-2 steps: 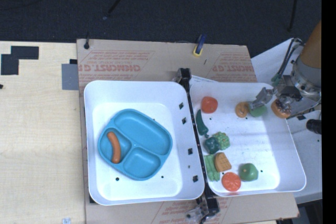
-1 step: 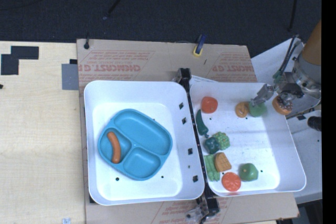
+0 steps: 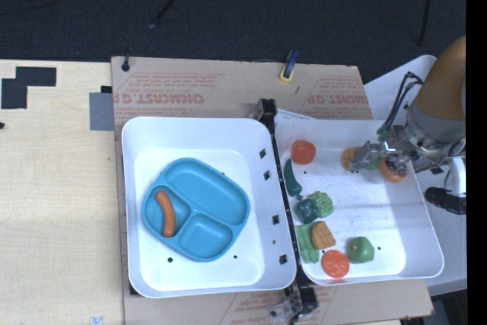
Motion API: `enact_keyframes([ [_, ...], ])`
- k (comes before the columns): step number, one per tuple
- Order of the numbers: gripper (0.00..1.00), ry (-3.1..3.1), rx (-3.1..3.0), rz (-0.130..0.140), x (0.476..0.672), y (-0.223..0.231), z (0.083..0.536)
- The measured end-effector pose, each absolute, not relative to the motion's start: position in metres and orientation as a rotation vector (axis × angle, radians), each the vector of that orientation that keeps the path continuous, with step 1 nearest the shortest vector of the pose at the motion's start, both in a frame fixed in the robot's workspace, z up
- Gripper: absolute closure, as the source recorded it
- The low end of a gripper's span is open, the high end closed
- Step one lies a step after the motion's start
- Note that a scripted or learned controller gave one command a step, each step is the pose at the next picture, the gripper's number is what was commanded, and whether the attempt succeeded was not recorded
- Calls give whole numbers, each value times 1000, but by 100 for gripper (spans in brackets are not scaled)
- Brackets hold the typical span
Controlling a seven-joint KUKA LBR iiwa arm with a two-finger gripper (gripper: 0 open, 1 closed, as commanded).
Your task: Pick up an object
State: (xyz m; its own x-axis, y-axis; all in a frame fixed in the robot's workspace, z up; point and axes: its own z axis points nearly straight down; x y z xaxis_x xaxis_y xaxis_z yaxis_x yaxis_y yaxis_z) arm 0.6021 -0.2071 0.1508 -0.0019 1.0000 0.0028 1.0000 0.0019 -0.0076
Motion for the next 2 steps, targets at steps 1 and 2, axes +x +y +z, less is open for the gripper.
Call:
enact_keyframes([
  [1,0,-2221,-2213,3,602,-200,107],
  [2,0,-2224,-2212,-10,605,-195,90],
])
